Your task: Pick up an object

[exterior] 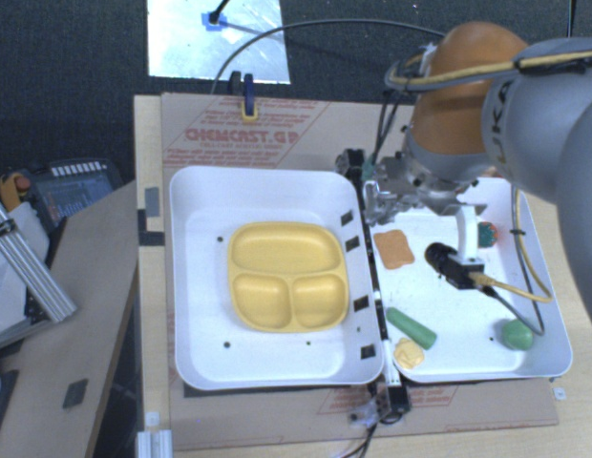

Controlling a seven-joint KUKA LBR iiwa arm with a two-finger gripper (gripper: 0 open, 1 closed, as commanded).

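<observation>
Looks like the approach step to me. The claw (374,201) hangs over the back left corner of the right-hand shallow white bin (554,351) on the counter, and honestly I can't tell if it's open or closed. The nearest candidate is the flat orange-brown slice (393,249) just beside it, with the stubby green cylinder (412,327) further toward the front. My guess for the next move is to line up over the slice, drop straight down, then squeeze.
</observation>
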